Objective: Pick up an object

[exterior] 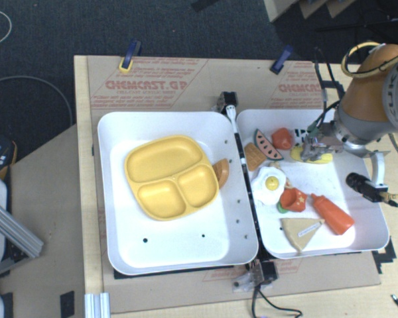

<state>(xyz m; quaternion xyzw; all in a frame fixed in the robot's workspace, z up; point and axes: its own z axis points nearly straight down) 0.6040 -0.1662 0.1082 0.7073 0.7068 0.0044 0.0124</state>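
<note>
My gripper (311, 152) hangs low over the far part of the right bin (378, 234), right above a yellow banana-like toy (316, 156). Just left of it lie a red tomato (282, 138) and a watermelon slice (267, 144). Nearer the front are a fried egg (269, 183), a red pepper (292, 200), an orange-red bottle (331, 214) and a tan wedge of sandwich (301, 232). A piece of toast (254, 156) rests by the bin's left wall. The fingertips are down among the toys and I cannot make out how they stand.
The left bin (119, 244) holds a yellow divided plate (170, 176) with a small brown piece (221, 171) at its right edge. The arm's grey and orange body (375, 98) crosses the right bin's far right corner. Clamps (127, 56) sit on the bench's far edge.
</note>
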